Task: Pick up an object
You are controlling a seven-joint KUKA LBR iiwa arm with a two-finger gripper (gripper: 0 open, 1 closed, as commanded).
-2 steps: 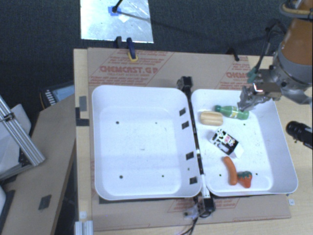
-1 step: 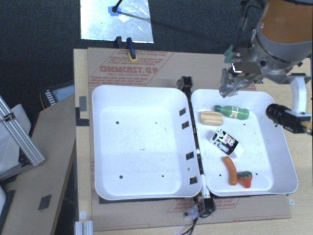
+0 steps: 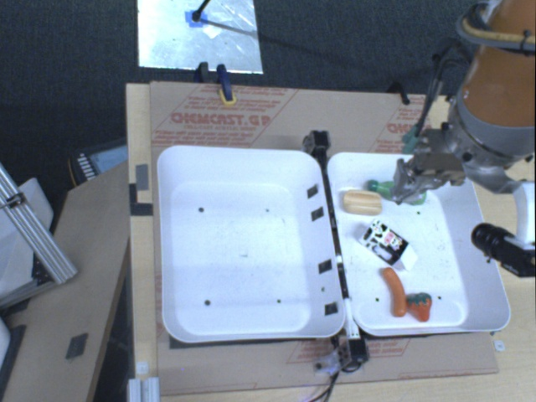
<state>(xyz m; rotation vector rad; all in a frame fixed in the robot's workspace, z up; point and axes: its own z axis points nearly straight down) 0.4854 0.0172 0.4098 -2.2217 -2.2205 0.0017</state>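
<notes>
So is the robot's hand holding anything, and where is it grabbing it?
Cannot be told. The hand is low over a green thing in the right bin, hiding any grip.

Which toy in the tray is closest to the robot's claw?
The green toy, right beside the gripper in the right bin. The tan block lies a little farther left; the black-and-white box and carrot sit lower down.
</notes>
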